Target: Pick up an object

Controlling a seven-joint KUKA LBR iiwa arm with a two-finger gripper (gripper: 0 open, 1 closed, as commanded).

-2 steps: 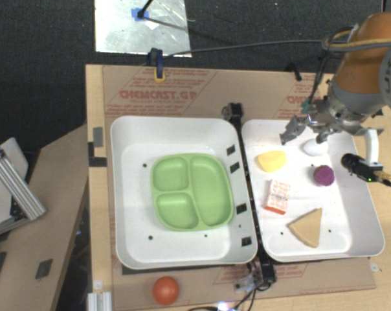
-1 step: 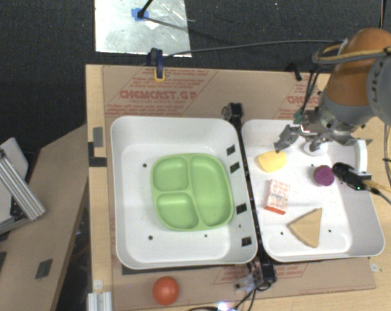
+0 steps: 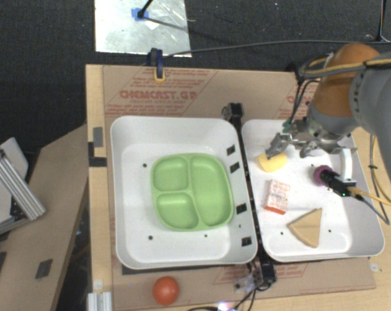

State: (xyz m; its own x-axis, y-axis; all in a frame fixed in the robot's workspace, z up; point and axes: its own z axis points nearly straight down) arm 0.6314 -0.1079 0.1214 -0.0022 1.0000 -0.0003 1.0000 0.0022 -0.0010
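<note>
From where I stand the arm reaches in from the right and hangs low over the right bin (image 3: 367, 235), its gripper (image 3: 278, 146) down at the far left part of that bin. A small yellow object (image 3: 272, 162) lies there, and the grey fingers (image 3: 275, 149) sit right on top of it, touching or nearly so. They seem to straddle its upper edge, but I cannot tell whether they are spread or clamped, and the yellow object rests on the bin floor, so I would not call it held.

That yellow piece looks like the chosen target: it lies apart from its neighbours, which leaves room to come down around it. The rest of the right bin holds a small red-and-white box (image 3: 278, 195) near the middle, a tan wedge (image 3: 307, 227) toward the near edge, and a purple-headed tool (image 3: 331, 180) just beside the arm's wrist. The left bin (image 3: 134, 238) carries a green divided tray (image 3: 191, 191), lying flat in its middle. An orange ball (image 3: 165, 289) sits on the worktop (image 3: 108, 92) in front of the bins, well out of play.
</note>
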